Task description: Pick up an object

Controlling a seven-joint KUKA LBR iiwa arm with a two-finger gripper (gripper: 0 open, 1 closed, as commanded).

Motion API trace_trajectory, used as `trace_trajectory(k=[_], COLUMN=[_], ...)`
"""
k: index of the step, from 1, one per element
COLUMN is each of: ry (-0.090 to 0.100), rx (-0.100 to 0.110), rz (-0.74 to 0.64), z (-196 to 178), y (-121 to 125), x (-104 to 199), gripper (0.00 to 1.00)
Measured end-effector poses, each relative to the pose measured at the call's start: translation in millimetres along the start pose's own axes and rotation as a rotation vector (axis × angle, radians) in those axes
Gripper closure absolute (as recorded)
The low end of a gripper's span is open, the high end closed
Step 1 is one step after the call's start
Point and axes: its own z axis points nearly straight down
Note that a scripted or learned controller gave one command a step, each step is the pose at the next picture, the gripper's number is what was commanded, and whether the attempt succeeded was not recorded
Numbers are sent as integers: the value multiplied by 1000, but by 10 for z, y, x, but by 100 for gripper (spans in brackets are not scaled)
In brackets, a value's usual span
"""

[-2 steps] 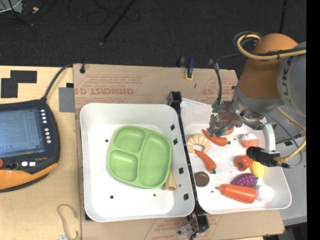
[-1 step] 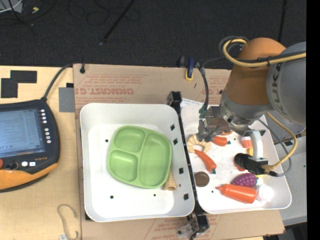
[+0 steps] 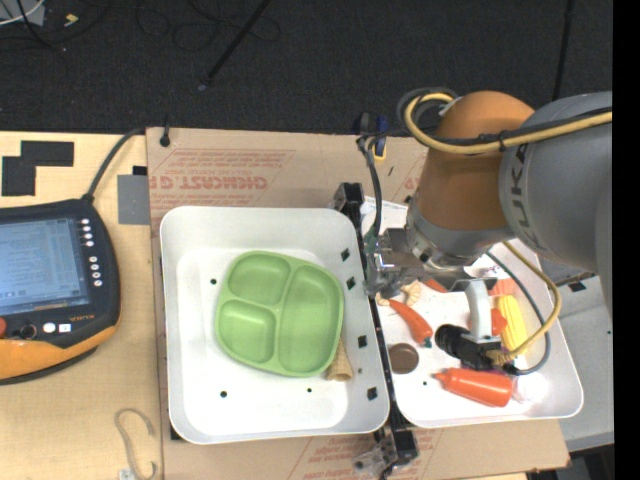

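Toys (image 3: 470, 353) in right bin (image 3: 560, 403), green plate (image 3: 280, 313) left

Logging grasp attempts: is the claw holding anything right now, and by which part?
It cannot be told. The grey arm's orange-banded wrist hangs over the right white bin and covers the claw; no object shows between fingers.

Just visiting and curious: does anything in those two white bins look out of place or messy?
Mostly tidy. The green plate lies slightly askew in the left bin, with an ice cream cone tucked against its edge. The toy food in the right bin is jumbled together.
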Motion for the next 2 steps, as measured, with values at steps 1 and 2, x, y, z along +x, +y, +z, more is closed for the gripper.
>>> trace_trajectory(k=[1, 2], ry=[-1, -1], rx=[0, 0], rz=[3, 6], z=[121, 112], y=[-190, -257], x=[176, 154], gripper=[100, 100])
